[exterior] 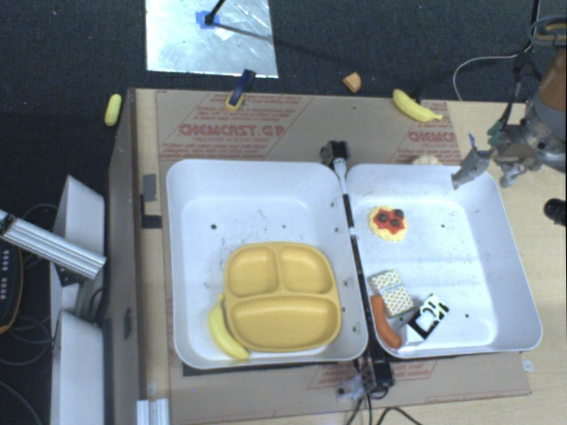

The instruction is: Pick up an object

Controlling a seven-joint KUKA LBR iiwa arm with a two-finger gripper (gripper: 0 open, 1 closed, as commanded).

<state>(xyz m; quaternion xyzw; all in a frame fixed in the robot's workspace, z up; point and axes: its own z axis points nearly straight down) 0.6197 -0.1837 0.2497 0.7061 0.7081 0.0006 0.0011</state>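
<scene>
The gripper point(490, 168) hangs over the right bin's point(496, 264) far right corner, fingers spread and holding nothing, the arm cut off at the frame edge. Below lie a pizza toy point(389, 222), a hot dog point(384, 320) and a half-hidden black-and-white block point(428, 314).

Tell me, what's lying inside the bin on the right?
In the right bin: a small toy pizza, an orange hot dog along the front-left edge, a checkered block and a black-and-white piece. Whatever lies under those is covered.
</scene>
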